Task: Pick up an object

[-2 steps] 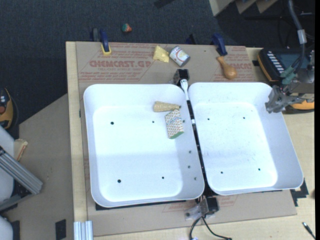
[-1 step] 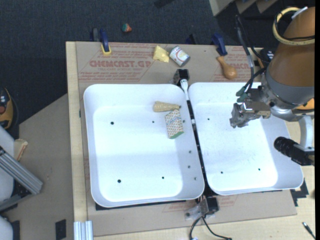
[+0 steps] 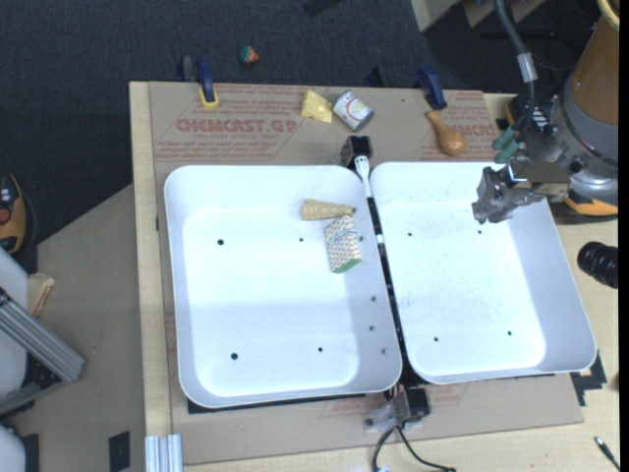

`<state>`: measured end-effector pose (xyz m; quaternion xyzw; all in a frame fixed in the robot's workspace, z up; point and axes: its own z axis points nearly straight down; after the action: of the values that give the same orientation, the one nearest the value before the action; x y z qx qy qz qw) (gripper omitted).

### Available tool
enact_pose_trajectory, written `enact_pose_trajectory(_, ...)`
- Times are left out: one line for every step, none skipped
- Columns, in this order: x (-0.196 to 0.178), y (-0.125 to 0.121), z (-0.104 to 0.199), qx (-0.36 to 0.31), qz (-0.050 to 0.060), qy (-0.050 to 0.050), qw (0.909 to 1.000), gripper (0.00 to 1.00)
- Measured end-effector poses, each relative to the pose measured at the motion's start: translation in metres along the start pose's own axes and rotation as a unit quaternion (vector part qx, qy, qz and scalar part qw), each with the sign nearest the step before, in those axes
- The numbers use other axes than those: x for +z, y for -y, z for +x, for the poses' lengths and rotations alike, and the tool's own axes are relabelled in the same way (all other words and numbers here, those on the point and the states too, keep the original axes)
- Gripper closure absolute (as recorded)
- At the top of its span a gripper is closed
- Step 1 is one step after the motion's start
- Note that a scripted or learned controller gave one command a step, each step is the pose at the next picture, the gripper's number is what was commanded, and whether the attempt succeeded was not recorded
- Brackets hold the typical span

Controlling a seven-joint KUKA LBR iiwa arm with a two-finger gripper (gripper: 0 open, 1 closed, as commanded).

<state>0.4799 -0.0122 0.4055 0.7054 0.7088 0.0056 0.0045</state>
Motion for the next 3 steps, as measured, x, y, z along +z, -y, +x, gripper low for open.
enact_pose_trajectory(0.126, -0.095, 0.020, 0.001, 0.012, 0.001, 0.9999, 1.00)
enact_pose_trajectory(0.086, -0.033, 0.023, 0.002, 0.009, 0.000, 1.0000, 1.00)
enact_pose_trajectory(0.033, 0.002, 0.003, 0.004, 0.004, 0.001, 1.0000, 1.00)
